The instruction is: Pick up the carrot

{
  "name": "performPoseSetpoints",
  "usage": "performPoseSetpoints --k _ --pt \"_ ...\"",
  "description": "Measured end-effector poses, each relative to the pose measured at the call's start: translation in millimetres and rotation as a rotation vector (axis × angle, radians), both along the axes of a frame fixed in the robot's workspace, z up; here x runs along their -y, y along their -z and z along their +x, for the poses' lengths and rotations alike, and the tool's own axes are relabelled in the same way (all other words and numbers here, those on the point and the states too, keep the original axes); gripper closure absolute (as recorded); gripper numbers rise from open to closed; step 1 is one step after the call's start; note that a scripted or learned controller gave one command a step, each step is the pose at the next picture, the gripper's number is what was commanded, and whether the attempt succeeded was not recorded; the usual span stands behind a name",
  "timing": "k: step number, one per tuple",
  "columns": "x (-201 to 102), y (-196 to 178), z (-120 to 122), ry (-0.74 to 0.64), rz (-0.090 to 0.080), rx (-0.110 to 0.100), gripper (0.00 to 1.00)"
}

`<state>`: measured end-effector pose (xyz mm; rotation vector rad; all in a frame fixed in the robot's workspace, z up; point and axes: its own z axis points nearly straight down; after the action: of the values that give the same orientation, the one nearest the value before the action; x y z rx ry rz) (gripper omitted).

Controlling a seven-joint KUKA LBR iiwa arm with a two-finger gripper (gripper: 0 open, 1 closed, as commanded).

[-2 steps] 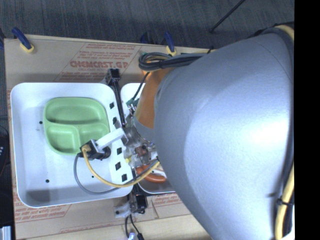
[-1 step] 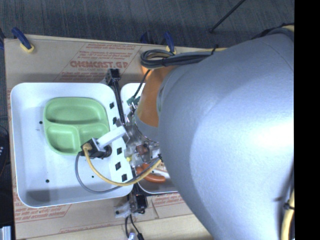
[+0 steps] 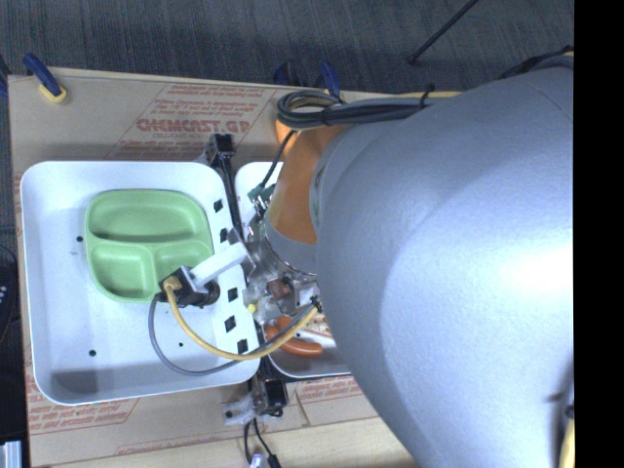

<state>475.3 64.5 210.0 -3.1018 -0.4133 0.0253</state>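
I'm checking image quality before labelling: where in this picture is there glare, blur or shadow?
Camera view: the grey arm, close to the lens, looks soft and has a bright washed-out patch on its right side; the left white bin has a dim shadow in its lower left corner; the green divided tray is evenly lit and fairly sharp.

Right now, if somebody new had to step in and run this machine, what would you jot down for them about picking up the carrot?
Gripper: low over the right bin, mostly hidden by the arm's own wrist and cables, so I cannot tell its state.
Carrot: an orange piece lying in the right bin, just beneath the gripper, partly covered. A pale item lies next to it.
Left bin: holds a green divided tray, not part of this job.
Done: arm has reached down to the carrot's spot.
Left: no grasp is confirmed; the carrot appears to rest in the bin, so gripping and lifting remain.
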Motion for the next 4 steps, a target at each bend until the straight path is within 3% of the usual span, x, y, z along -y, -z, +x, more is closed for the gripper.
performPoseSetpoints --k 1,2,3,4 --pt "-107 5 37 0.057 -0.009 0.012 1.0" --pt "-125 26 149 0.059 -0.011 0.012 1.0" --pt "-126 -44 79 0.006 -0.009 0.013 1.0" --pt "-125 -44 79 0.008 -0.01 0.013 0.0"
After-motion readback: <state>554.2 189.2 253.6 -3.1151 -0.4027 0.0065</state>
